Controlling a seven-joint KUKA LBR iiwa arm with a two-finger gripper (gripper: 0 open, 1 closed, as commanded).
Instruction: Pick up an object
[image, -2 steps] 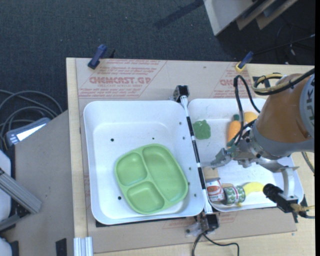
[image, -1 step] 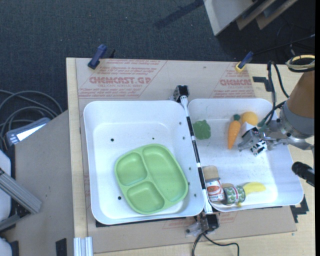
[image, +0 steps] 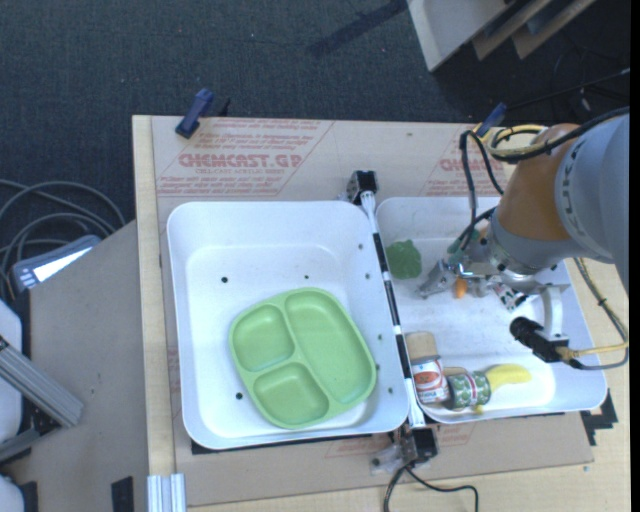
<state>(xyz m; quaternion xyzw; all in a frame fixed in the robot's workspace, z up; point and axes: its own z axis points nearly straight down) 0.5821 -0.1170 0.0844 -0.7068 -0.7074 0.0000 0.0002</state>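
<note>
My gripper (image: 455, 280) is low over the upper middle of the right bin (image: 440, 212), under the grey arm with its orange band (image: 535, 195). A small orange object (image: 459, 289) sits right at the gripper's tip; whether it is held is unclear. A green, leafy-looking lump (image: 405, 259) lies just left of the gripper, near the bin's left wall. Along the front of the bin lie a red-and-white labelled can (image: 428, 376), a green-labelled can (image: 466, 389) and a yellow banana (image: 509, 377).
The left bin (image: 200, 240) holds a light green divided plate (image: 300, 355). A black connector with cable (image: 535, 338) hangs from the arm over the right bin's right side. Blue clamps (image: 194, 113) sit at the bench's back edge.
</note>
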